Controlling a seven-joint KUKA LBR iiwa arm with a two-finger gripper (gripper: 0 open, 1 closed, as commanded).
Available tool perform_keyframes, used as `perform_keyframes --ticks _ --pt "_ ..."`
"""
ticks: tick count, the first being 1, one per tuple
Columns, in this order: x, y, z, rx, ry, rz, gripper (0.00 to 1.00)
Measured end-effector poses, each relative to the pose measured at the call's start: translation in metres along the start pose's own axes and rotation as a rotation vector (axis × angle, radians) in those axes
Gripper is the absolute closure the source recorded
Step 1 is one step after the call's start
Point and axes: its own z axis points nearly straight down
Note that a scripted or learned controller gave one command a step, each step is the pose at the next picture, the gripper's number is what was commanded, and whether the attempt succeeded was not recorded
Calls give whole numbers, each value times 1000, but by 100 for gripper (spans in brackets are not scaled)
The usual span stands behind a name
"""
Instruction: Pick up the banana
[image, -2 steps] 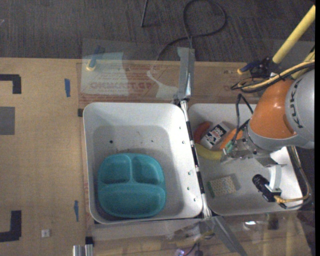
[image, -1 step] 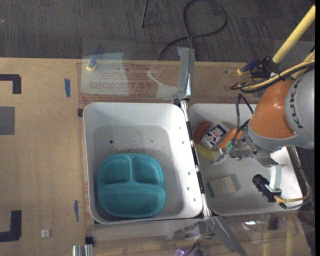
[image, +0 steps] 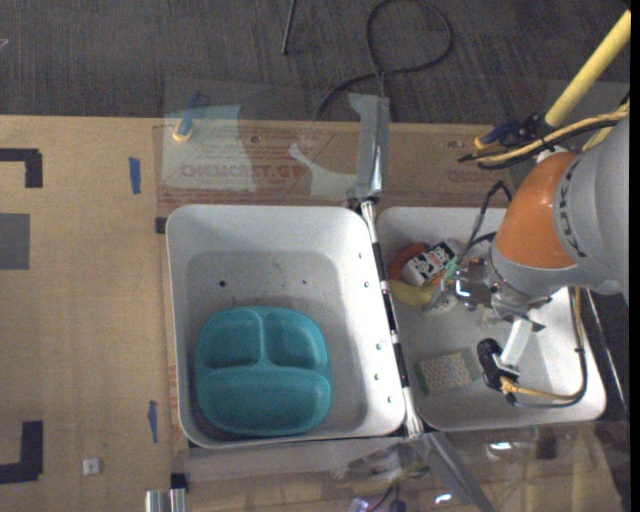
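The yellow banana (image: 409, 294) lies in the right bin (image: 560, 410), close to its left wall, and only part of it shows. My gripper (image: 455, 284) is low in that bin, just right of the banana's end, beneath the grey and orange wrist. Whether the gripper touches the banana cannot be told from here.
An orange-red object (image: 403, 262) and a small white and black box (image: 433, 260) sit just behind the banana. A speckled grey-green pad (image: 445, 372) lies near the right bin's front. The left bin (image: 190, 240) holds a teal divided plate (image: 262, 370). Cables hang off the arm at the right.
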Motion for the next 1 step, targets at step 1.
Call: perform_keyframes --ticks 1 --pt "4 81 2 5 -3 254 0"
